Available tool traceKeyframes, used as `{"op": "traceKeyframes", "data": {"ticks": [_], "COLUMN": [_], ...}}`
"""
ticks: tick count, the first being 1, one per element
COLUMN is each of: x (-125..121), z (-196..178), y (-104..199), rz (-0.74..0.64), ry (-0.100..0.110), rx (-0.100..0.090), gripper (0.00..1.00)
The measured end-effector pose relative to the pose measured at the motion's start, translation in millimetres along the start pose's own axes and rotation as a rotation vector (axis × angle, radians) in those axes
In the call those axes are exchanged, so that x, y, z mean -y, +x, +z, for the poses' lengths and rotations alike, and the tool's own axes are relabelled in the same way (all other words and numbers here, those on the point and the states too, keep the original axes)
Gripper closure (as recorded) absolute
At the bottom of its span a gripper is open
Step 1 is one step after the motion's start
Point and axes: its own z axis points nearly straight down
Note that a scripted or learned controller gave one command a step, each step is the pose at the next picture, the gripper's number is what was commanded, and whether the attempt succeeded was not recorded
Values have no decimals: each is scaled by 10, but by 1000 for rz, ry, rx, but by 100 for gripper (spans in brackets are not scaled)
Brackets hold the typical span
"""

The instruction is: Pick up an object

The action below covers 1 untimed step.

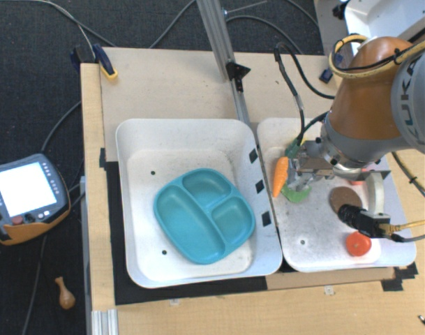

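Camera view: the arm was seen reaching in from the right, w/ the gripper (301, 179) lowered into the right bin (317, 253) near its left wall. Whether the gripper was spread or pressed together could not be told; it was too small and partly hidden by the wrist. Nothing was seen pinched in it, so no hold could be claimed.

An orange carrot (280, 176) lay just left of the gripper, along the bin's left wall, approx. upright in the frame. A green item (295, 192) lay right under or beside the gripper; contact could not be judged. A brown disc (345, 198) and a red tomato-like piece (359, 243) sat further right, apart from the gripper. The left bin (139, 145) held 1 teal divided plate (204, 215).

Progress was judged as early to mid: the approach looked done, but grasp and lift were not yet shown. All objects appeared to rest on the bin floor, so closing on 1 item and raising it was judged still left.
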Motion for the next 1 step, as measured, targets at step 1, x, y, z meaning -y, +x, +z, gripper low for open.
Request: {"op": "traceKeyframes", "data": {"ticks": [1], "x": [37], "z": [56], "y": [551], "rz": [0], "ry": [0], "rx": [0], "gripper": [100]}}
